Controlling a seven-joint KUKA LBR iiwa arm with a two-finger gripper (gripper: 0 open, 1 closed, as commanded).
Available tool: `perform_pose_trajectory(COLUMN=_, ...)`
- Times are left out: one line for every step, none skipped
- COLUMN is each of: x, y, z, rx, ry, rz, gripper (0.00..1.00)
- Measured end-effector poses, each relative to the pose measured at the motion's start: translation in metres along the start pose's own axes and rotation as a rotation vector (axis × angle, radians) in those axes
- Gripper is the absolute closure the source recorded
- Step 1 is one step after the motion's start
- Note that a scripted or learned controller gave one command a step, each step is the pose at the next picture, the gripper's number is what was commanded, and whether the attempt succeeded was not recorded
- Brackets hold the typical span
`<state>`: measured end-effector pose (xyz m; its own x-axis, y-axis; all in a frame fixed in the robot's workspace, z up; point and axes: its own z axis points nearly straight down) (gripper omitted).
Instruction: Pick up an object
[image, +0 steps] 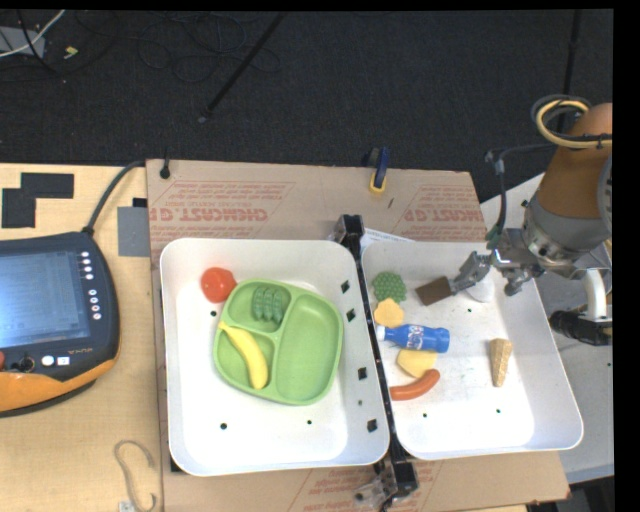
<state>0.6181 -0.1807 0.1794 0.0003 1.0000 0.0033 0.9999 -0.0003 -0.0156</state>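
Near edge: the right bin (540, 425) lay by the left bin (190, 440) on the surface.
Objects: sausage (414, 385), bottle (413, 337), broccoli (390, 288), cone (499, 361) and brown block (433, 291) lay in the right bin.
Fingers: the gripper (483, 268) hung just right of the block, fingers seemingly apart, holding nothing.
Advice: centre over the block, straddle it, then close.

Two white bins (190, 400), one green plate (300, 350), eight food items (413, 337)
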Motion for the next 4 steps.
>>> perform_pose_trajectory(x=0.000, y=0.003, z=-0.009, rx=-0.013, ry=-0.002, rz=-0.002, gripper=0.00)
perform_pose_trajectory(x=0.001, y=0.004, z=0.056, rx=-0.008, ry=-0.002, rz=-0.003, gripper=0.00)
perform_pose_trajectory(x=0.004, y=0.005, z=0.094, rx=-0.010, ry=-0.002, rz=-0.007, gripper=0.00)
perform_pose_trajectory(x=0.004, y=0.005, z=0.082, rx=-0.012, ry=-0.001, rz=-0.007, gripper=1.00)
